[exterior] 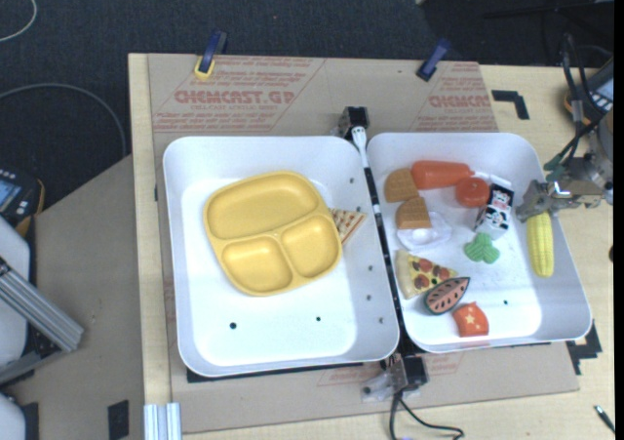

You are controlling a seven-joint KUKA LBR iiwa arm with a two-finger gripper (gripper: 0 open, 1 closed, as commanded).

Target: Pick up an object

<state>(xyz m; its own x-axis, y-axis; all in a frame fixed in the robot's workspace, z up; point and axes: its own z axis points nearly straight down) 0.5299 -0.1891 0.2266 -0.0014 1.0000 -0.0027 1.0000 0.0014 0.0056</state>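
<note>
Up front, right bin: a red tomato piece lay closest to the camera, with a watermelon slice just behind it and a pizza slice beside that.
Left bin: it held a yellow divided plate, with a small waffle wedge at the plate's right edge.
Mid right bin: a green broccoli piece sat near the centre, well clear of the right wall.
Likely target: the corn cob lay by the right wall of the right bin, apart from the other toys.
Cob axis: its length ran near to far, roughly parallel to that wall.
Gripper: it hung over the right wall, just beyond the cob's far end.
Gripper state: whether it was spread or pressed together could not be told, and nothing was seen pinched in it.
Key relation: the cob lay toward the camera from the gripper, so a grasp looked to need a short shift nearer and a close across the cob's short width.
Risk: the wall beside the cob left little room on that side.
Farther back: a black-and-white carton, a red piece, an orange carrot and two bread pieces crowded the far half.
</note>
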